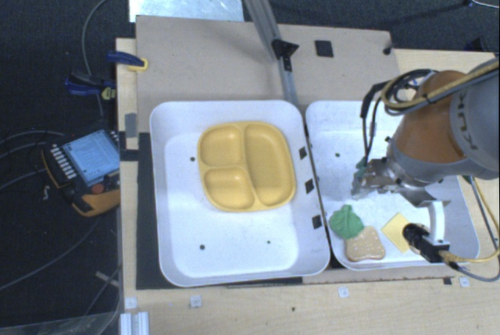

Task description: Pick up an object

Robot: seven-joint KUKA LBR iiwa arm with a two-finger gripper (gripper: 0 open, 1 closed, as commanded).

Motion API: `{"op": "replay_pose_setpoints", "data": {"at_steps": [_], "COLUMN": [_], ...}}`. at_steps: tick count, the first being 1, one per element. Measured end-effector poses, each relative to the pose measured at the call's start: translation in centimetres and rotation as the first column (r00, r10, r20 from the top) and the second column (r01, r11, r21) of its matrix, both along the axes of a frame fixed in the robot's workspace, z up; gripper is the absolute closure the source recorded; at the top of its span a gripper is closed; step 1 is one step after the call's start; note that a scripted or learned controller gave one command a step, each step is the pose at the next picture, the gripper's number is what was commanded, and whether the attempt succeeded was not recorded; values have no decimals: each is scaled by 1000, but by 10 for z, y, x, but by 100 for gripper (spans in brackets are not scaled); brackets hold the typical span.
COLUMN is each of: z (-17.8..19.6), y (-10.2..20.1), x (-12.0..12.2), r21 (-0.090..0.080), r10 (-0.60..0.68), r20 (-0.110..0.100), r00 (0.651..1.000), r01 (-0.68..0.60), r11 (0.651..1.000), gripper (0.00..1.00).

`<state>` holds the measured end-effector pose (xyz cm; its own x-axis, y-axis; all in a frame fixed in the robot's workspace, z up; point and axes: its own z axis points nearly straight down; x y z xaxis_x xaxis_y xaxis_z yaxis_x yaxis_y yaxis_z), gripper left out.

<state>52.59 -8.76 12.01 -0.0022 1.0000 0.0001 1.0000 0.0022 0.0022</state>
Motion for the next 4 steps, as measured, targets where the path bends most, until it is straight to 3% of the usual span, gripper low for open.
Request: {"op": "replay_pose_setpoints", "data": {"at_steps": [2, 4], "z": [106, 110], "y": [3, 113], "x": [-1, 13], "r21": [-1, 2], "r10": [3, 9], "r20": [5, 0], "r00": [1000, 1000], "r01": [-3, -9], "r11": [1000, 1000], "gripper": [100, 100]}}
